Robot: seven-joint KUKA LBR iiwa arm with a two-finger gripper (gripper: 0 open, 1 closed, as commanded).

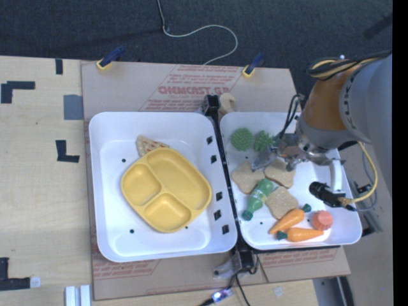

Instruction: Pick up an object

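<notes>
- two white bins sit side by side; the right bin (347,238) holds the pickable clutter, and the gripper (275,157) hangs over its upper middle.
- whether it is spread or closed, i cannot tell from here.
- nearest target: the tan bread slice (279,175) at its five o'clock, touching the green bottle (257,196).
- i'd descend straight, centred on one piece, clear of the broccoli (241,138) at ten o'clock.
- carrots (294,226) lie well apart at six o'clock.
</notes>
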